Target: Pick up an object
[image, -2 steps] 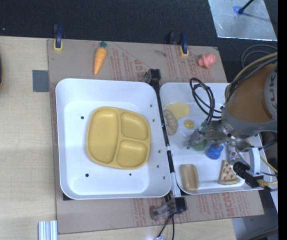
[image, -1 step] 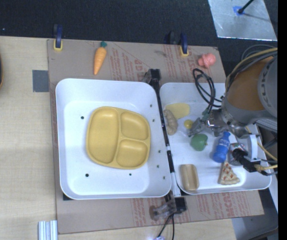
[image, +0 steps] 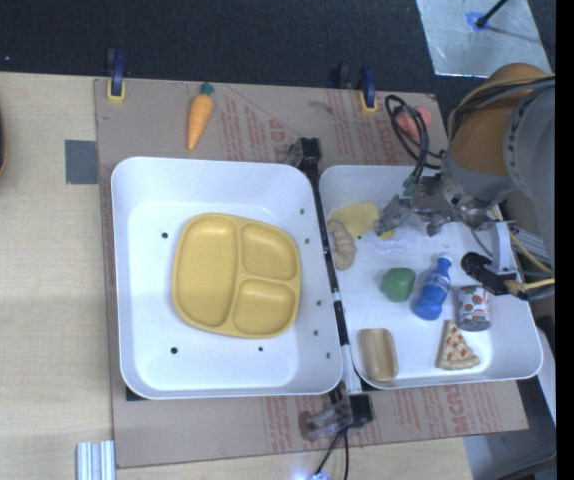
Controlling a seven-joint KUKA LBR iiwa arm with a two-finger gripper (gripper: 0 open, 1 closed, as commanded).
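Gripper [image: 395, 218] hovers over the right bin [image: 527, 363], beside the yellow item [image: 355, 215]; you cannot tell its grip state. Step: approach. You still need a descent onto one object; green ball [image: 398, 284] lies near.

Even, moderately bright overhead light; the white bins [image: 137, 268] glare slightly around the tray [image: 235, 273], shadows are soft, and the whole picture is mildly blurred.
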